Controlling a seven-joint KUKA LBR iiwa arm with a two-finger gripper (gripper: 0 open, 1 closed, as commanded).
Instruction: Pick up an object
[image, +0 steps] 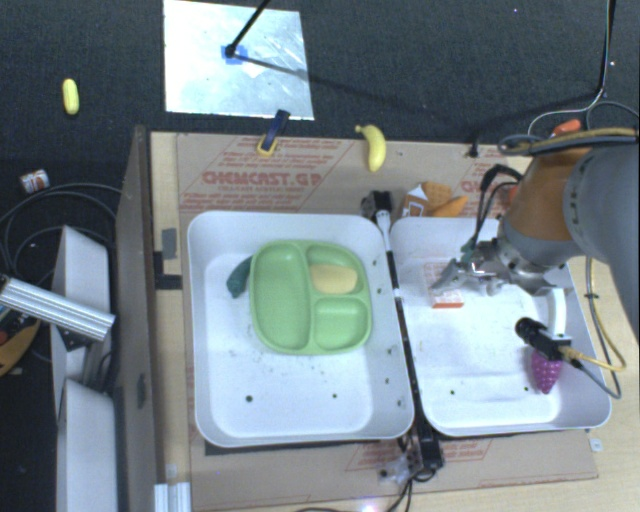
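Closest to the lens lies a purple grape-like toy (545, 373), in the right bin (480, 350) near its front right corner and just short of the right wall. Bare white floor runs from it leftward to the rim shared with the left bin (300, 395) — the widest free stretch in that bin. Farther back, the gripper (450, 277) hangs over the right bin's far left part, the arm coming in across the right wall; whether it is open or closed cannot be told. Just in front of it lies a small flat white piece with a red edge (447, 299), near the shared rim; whether the two touch is unclear. In the left bin a green divided plate (300, 300) sits toward the back, with a pale yellow item (335, 277) in its far right compartment, a dark green scrap (238, 275) against its left rim, and open floor along the front. Beyond the bins — on the bench — lies a banana (374, 147).
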